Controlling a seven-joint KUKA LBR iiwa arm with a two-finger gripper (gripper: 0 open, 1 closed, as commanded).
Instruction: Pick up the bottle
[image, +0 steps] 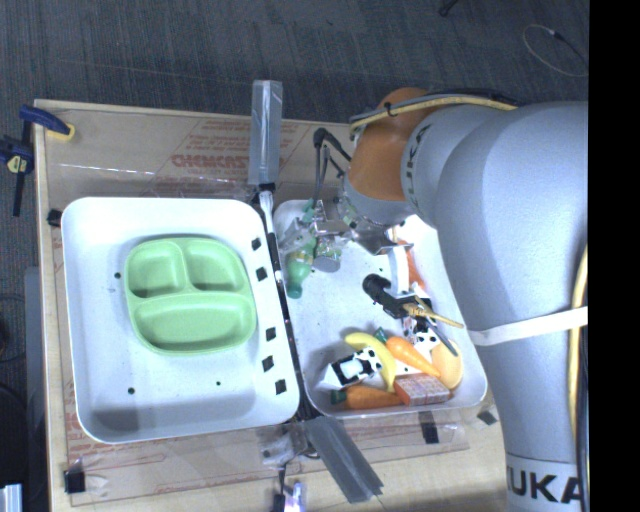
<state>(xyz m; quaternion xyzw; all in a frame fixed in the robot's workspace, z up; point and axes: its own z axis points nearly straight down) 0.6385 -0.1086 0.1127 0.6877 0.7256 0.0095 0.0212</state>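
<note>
Well, I see my gripper (318, 240) down over the green bottle (297, 268); finger state I cannot tell, perhaps touching, lift remains

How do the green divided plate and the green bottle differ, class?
The green divided plate is broad and pale green; the green bottle is small, slim and darker. The plate lies flat in the left bin; the bottle lies in the right bin against the dividing wall, beside the claw. Both are green.
</note>
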